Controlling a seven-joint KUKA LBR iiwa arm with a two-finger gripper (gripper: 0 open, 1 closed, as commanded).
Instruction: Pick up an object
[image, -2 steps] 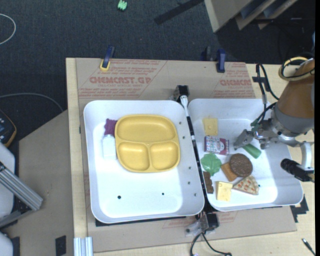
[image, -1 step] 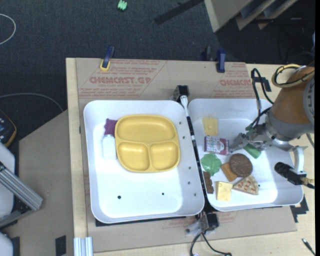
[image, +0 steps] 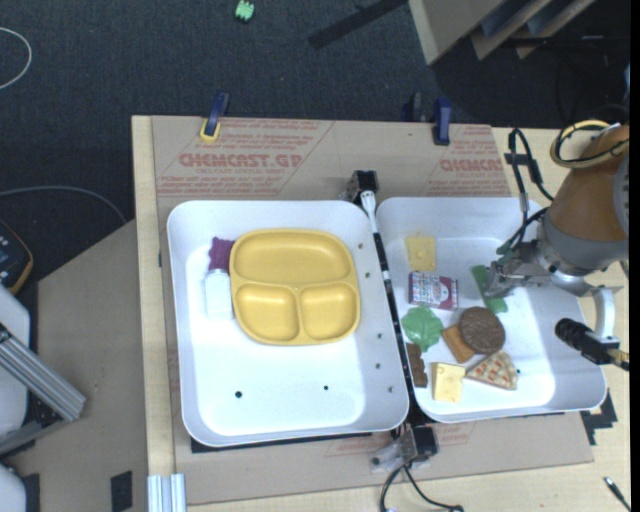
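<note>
Right now my claw hangs low over the right white plastic bin, and I cannot tell how it is set. It sits near a small green piece, just right of a red-and-white printed packet. Above that packet lies a pale yellow square slice; below it a green leafy toy, a brown round patty and a pizza wedge. Left of the packet, in the other bin, rests a yellow divided tray.
</note>
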